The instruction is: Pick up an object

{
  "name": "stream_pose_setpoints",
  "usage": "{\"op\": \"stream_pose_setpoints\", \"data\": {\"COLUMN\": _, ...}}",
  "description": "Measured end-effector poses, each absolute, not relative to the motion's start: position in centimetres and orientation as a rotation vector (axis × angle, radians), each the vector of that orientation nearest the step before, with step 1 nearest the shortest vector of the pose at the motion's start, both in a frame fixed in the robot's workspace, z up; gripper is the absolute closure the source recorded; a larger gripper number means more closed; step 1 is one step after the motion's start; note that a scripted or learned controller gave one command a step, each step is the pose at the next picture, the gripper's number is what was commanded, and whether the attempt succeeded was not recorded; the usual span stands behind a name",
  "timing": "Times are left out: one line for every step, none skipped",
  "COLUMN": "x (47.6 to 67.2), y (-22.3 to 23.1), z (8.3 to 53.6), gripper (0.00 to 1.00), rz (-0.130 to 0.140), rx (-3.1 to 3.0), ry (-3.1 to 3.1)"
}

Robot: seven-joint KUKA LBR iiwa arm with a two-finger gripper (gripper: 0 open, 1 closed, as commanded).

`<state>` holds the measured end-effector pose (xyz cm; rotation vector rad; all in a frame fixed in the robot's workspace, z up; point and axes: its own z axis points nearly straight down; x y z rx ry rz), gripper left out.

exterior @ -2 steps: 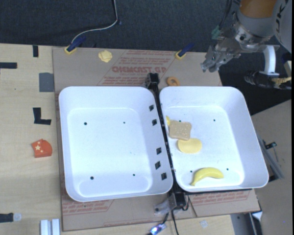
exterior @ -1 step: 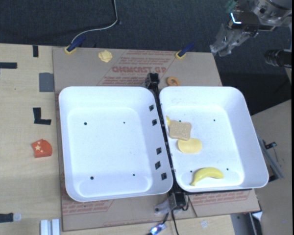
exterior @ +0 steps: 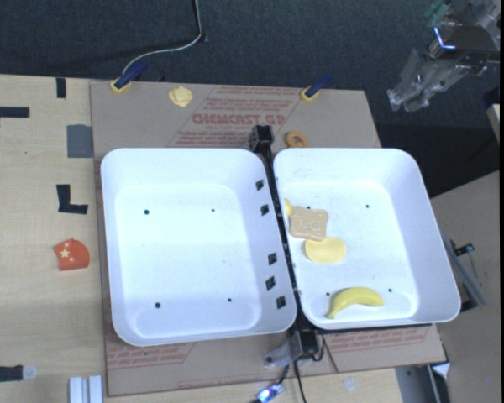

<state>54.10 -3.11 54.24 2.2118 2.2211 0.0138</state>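
The right bin (exterior: pixel 403 175) holds three things near its left and front: a tan toast slice (exterior: pixel 308 223), a pale yellow round piece (exterior: pixel 326 250) just below it, and a yellow banana (exterior: pixel 355 300) near the front wall. My gripper (exterior: pixel 413 93) hangs at the upper right, outside the bins and well above and behind the right bin, far from all three objects. Nothing shows between its fingers.
The left bin (exterior: pixel 118 225) sits beside the right one. On the cardboard behind the bins lie a small yellow piece (exterior: pixel 181 96) and an orange ring (exterior: pixel 296 139). A red object (exterior: pixel 72 254) rests on the bench at the left.
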Motion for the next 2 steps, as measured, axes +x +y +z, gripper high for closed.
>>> {"op": "stream_pose_setpoints", "data": {"x": 48.1, "y": -3.5, "z": 53.6, "gripper": 1.00, "rz": 0.000, "rx": 2.221, "ry": 2.223}}
{"op": "stream_pose_setpoints", "data": {"x": 48.5, "y": 6.4, "z": 37.4, "gripper": 1.00, "rz": -0.022, "rx": 2.219, "ry": 2.242}}
